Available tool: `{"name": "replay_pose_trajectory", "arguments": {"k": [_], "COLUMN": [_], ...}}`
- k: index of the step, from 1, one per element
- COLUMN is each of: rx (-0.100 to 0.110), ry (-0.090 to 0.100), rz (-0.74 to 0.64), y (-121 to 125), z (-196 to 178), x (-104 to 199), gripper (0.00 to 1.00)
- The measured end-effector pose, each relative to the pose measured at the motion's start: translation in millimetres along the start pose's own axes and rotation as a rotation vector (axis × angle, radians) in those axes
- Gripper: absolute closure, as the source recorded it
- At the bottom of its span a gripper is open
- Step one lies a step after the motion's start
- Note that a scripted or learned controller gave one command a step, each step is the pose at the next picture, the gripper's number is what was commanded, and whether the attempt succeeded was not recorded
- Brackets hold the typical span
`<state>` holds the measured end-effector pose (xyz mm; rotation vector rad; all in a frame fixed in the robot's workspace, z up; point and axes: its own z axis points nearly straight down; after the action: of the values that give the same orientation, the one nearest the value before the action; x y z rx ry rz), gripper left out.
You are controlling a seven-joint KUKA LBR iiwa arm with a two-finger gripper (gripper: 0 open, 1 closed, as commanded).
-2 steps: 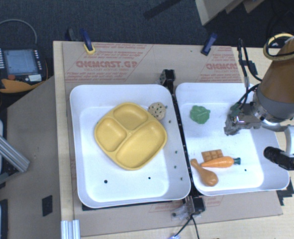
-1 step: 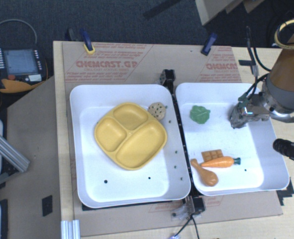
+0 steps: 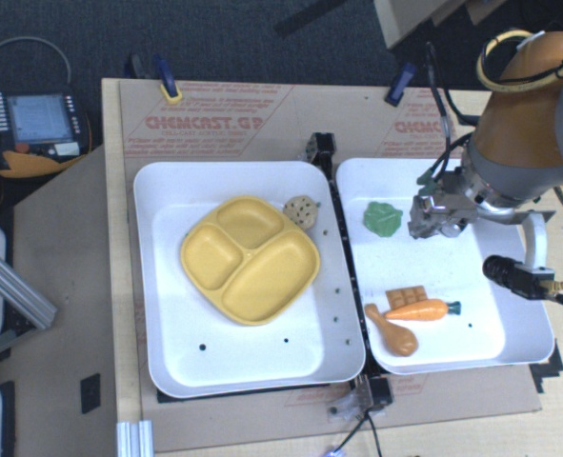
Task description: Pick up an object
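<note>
The tool (image 3: 432, 225) hangs over the right bin (image 3: 510, 350), in its upper part, just beside a green leafy piece (image 3: 383, 219); whether its fingers are apart or together I cannot tell. Lower in this bin lie an orange carrot (image 3: 421, 310), a brown wafer (image 3: 405, 296) touching it, and a drumstick (image 3: 392, 331). In the left bin (image 3: 167, 350) sits a yellow divided plate (image 3: 251, 259); a cookie (image 3: 301, 210) lies at its upper right edge.
</note>
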<state>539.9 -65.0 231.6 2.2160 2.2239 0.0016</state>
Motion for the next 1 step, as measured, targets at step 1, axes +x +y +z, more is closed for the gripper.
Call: {"name": "replay_pose_trajectory", "arguments": {"k": [1], "rx": [0.0], "ry": [0.0], "rz": [0.002], "y": [18.9], "z": [11.1], "x": [45.8], "gripper": [1.0]}}
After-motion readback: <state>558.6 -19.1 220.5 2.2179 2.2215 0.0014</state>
